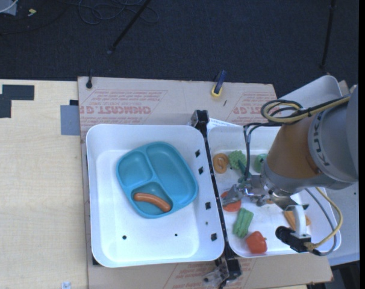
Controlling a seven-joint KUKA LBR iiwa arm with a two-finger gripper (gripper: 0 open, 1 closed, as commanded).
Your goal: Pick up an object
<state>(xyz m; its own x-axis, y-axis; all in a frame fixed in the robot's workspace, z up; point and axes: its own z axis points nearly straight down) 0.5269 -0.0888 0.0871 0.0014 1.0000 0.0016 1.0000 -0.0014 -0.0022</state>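
The nearest candidate for picking was a red-orange piece (pixel 230 206) in the right bin (pixel 332 214), lying just beside the claw (pixel 235 192), which hovered low over the bin's left part; whether the claw was spread or pressed together could not be told, and nothing was seen between its tips. Close around lay a green piece (pixel 243 221), a red tomato-like piece (pixel 256 242), a round orange slice (pixel 220 163) and a green leafy piece (pixel 237 159), all packed near one another. Likely the crowding was the chief risk: the claw might nudge a neighbour, or close on two pieces, or strike the wall between the bins. In the left bin (pixel 104 221) sat a blue divided plate (pixel 164 164) with a sausage (pixel 151 201) in its near compartment, well apart from the claw. Both bins rested on the desk (pixel 32 191).
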